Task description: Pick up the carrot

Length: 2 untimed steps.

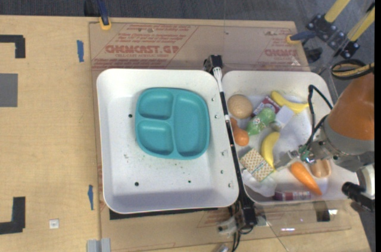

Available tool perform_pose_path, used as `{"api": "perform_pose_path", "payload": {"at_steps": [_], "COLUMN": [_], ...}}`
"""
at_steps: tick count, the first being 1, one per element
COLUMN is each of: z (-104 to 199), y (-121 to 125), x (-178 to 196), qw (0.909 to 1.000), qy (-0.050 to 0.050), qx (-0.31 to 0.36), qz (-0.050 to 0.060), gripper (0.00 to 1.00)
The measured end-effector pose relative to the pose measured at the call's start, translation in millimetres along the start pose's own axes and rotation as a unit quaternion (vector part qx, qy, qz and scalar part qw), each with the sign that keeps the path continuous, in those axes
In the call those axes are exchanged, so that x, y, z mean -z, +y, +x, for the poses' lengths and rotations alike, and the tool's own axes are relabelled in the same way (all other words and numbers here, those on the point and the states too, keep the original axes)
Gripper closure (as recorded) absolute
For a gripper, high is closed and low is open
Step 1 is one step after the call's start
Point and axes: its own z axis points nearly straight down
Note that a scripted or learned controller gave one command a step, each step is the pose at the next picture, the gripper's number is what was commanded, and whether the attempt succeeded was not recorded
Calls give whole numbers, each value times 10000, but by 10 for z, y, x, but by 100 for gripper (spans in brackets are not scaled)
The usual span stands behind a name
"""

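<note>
- Tool hangs low in the right bin, and I cannot tell how it is set.
- Just at its 5 o'clock lies the carrot, flat and slanted.
- A yellow banana lies at its 9 o'clock, and a brown piece touches the carrot, so the tool might grab those.
- Round carrot could roll and slip out.

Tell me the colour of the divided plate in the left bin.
Teal, seen clearly in the camera view: divided plate.
</note>
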Motion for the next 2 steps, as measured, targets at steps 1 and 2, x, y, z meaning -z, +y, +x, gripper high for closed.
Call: {"api": "perform_pose_path", "payload": {"at_steps": [1,2], "z": [-45,191], "y": [53,438], "x": [133,697], "qw": [9999,9975], "qy": [-103,-1], "qx": [-13,-706], "qz": [-107,-7], "gripper": [100,100]}}
